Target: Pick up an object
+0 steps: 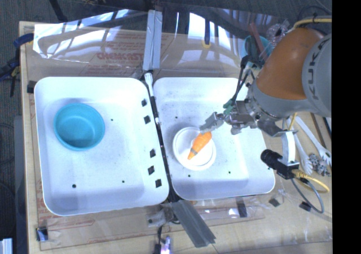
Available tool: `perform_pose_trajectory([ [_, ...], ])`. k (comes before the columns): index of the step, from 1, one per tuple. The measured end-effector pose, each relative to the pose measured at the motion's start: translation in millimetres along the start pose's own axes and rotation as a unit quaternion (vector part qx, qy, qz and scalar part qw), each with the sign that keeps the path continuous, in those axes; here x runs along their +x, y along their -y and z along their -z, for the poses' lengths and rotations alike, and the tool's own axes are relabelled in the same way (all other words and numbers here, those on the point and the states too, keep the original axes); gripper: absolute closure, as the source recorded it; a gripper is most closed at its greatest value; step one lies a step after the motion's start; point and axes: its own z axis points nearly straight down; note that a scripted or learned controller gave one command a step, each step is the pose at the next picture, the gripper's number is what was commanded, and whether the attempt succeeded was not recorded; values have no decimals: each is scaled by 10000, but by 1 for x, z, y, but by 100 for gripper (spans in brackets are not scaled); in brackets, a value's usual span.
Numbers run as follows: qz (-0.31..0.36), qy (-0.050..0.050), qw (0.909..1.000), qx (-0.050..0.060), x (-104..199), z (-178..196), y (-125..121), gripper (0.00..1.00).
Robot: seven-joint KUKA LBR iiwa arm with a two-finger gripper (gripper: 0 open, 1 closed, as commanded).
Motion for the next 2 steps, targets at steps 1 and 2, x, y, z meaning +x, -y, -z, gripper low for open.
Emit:
perform_pose_trajectory([
  [1, 133, 2, 9999, 6, -4, -121, -32, 0],
  [2, -392, 11, 9992, -109, -5, -137, -20, 0],
])
